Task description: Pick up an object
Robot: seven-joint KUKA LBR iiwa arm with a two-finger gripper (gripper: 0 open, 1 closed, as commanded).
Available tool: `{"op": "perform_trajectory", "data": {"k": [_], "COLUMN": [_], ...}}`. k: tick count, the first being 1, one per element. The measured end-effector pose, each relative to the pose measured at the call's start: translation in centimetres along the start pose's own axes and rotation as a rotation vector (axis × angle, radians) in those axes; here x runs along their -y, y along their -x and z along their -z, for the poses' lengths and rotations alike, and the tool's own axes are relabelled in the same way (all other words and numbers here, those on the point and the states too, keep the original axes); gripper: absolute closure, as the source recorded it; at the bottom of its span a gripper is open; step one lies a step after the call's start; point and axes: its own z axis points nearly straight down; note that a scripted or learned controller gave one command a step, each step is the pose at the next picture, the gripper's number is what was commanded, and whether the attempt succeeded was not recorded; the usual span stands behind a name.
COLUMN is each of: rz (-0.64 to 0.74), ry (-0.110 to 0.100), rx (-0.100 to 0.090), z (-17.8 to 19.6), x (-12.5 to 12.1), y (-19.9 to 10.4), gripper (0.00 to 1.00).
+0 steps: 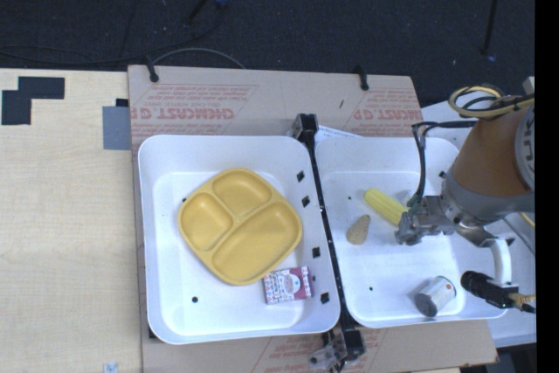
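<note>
My gripper [409,231] reaches into the right bin [384,310] from the right, low over its floor. A yellow corn cob [383,204] lies just up and left of it, close to the fingers. A tan potato-like piece [358,230] lies farther left of the gripper. A grey can with a red-and-white end [434,295] rests near the bin's front right. Nothing shows between the fingers.
The left bin [162,188] holds a yellow divided plate [240,225] and a small pink-and-white carton [286,285] near its front right. A black divider [319,223] runs between the bins. The arm's orange band [489,157] and cables stand over the right bin's right side.
</note>
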Motion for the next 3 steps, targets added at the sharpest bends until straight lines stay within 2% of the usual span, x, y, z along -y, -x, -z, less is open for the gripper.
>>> {"op": "perform_trajectory", "data": {"k": [2,3], "rz": [0.005,0.010], "ry": [0.006,0.004], "rx": [0.002,-0.001], "z": [7.8,7.5], "x": [-0.3,-1.4], "y": [-0.5,-6.6], "gripper": [1.00,1.00]}}
